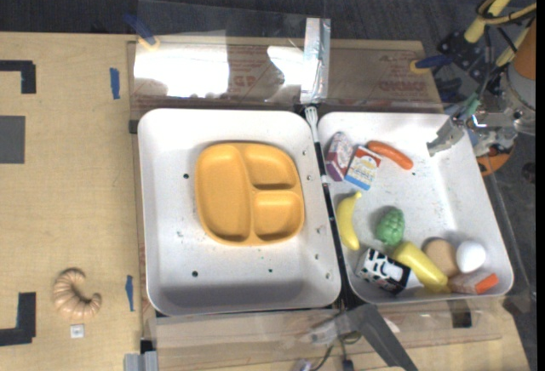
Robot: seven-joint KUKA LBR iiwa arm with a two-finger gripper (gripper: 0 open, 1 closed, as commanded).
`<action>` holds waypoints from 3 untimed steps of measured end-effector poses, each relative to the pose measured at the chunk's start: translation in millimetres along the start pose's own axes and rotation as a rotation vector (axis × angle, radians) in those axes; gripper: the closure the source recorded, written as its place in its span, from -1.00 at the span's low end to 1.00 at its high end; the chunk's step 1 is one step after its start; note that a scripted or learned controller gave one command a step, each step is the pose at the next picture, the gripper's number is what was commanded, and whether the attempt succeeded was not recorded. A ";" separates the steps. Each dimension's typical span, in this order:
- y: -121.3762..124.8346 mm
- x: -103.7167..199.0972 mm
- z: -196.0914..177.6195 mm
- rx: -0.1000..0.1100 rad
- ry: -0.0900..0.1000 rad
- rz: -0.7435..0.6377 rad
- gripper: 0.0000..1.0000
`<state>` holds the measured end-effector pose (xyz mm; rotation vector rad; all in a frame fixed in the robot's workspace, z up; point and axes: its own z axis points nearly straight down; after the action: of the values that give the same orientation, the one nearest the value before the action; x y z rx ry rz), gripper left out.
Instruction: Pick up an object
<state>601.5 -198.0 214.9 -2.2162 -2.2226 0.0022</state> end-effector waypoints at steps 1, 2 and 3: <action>-20.5 29.4 119.0 -0.005 -0.002 -0.096 -1.00; -97.5 74.2 127.9 -0.009 -0.001 -0.075 -1.00; -43.5 65.5 127.9 -0.011 -0.004 -0.072 -1.00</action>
<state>557.4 -132.5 87.2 -2.1417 -2.3089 -0.0061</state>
